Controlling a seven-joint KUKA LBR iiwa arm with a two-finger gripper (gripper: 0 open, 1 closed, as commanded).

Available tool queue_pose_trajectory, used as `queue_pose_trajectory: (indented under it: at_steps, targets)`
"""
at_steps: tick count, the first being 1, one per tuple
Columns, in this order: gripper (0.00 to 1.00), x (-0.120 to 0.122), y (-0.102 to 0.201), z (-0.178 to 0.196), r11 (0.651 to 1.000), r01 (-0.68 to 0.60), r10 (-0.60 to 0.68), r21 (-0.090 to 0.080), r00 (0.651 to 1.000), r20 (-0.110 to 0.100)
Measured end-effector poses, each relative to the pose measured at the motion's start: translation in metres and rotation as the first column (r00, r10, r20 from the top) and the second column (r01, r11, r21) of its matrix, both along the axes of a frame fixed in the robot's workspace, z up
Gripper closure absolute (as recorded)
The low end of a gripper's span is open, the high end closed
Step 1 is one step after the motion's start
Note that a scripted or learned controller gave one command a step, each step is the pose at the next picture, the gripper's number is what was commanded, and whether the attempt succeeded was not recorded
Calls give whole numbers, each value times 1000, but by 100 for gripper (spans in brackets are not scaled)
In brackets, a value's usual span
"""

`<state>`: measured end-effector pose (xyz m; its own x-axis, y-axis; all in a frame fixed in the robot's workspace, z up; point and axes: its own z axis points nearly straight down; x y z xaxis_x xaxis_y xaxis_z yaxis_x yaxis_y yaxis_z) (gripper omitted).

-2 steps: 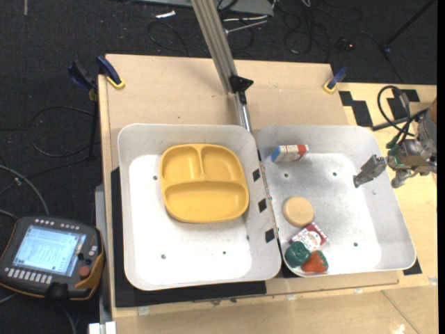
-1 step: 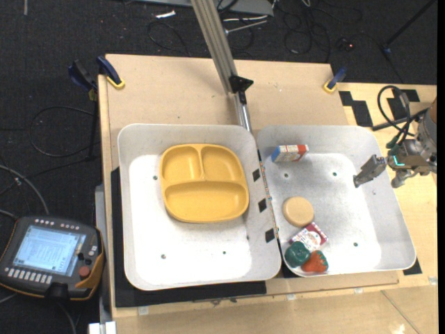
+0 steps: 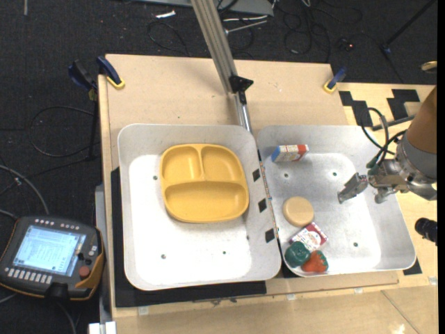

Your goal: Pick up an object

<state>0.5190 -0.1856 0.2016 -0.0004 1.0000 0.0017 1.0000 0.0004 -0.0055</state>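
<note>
Reaching in from the right over the right bin (image 3: 389,252), my claw (image 3: 365,188) hung above bare white floor with nothing between its fingers. One dark finger (image 3: 351,188) pointed left and down, the other (image 3: 384,190) sat closer to my wrist, and the gap between them stood open. My arm (image 3: 424,141) rose behind, grey, with an orange band at the frame's edge.

Nearest to the claw, to its left and a little lower, lay a round tan disc (image 3: 298,211), flat on the bin floor and apart from my fingers. Just below the disc, by the bin's front left corner, sat a tight cluster: a red and white packet (image 3: 311,238), a green piece (image 3: 297,253) and a red piece (image 3: 317,262), all touching or nearly so. What the green and red pieces were, I could not tell.

Up and left of the claw, close to the bin's back wall, a small carton (image 3: 289,153) lay on its side, white with red and blue ends.

Farther left, across the seam between the bins, the left bin (image 3: 139,256) held a yellow tray (image 3: 204,181) with three compartments, sitting upright near its back half. Beyond that, off the bench at the lower left, a pendant (image 3: 49,252) with a lit screen rested on the dark floor.
</note>
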Motion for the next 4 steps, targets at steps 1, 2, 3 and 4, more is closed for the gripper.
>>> queue_pose_trajectory:
  at_steps: [1, 2, 3, 4]
  targets:
    - [0, -6, -8, -50, 1000, 1, -1, -1, 1000, 0]
    - [0, -7, -7, -104, 1000, 1, -1, 0, 1000, 0]
    - [100, -5, -7, -91, 1000, 1, 0, -2, 1000, 7]
    - [100, 1, 2, -35, 1000, -3, 3, -4, 1000, 12]
